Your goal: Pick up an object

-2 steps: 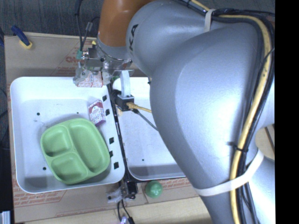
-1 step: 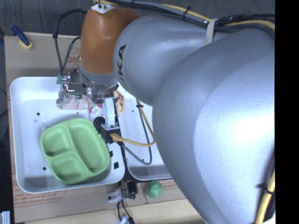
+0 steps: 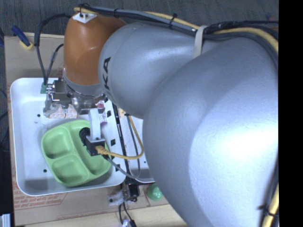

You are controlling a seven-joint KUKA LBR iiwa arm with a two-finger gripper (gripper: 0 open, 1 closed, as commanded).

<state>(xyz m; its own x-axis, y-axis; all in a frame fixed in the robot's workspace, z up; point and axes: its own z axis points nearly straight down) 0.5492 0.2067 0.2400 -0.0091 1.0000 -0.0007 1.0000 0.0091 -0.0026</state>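
- Low in the left bin [image 3: 19, 126], a pale green divided tray [image 3: 71, 157] lies flat, its compartments facing up, partly covered by the arm [image 3: 189, 103].
- Near the bin's upper left corner, the claw [image 3: 57, 103] hangs over a crumpled patterned item [image 3: 59, 111]; I cannot tell how it stands.
- Beyond the bin's lower edge, a small green ball [image 3: 154, 192] peeks from under the arm on the bench [image 3: 71, 207].

The arm [image 3: 199, 108] has a smooth, softly gleaming grey shell and a satin orange band [image 3: 83, 48], while the green divided tray [image 3: 71, 157] looks like matt plastic inside a smooth, glossy white plastic bin [image 3: 21, 141].
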